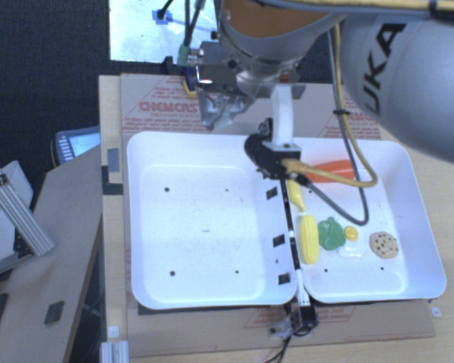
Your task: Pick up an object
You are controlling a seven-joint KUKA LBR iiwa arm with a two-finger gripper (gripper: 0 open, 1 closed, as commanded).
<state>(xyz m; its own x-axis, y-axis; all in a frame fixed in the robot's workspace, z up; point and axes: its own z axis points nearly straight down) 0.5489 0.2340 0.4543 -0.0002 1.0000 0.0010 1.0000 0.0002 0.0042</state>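
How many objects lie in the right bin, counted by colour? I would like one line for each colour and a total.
Yellow: 2, corn cob and banana
Orange: 1, carrot
Green: 1, leafy piece
White with yellow: 1, fried egg
Tan: 1, cookie
Total: 6

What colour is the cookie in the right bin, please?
The cookie is light tan with dark brown spots, seen in the camera view.
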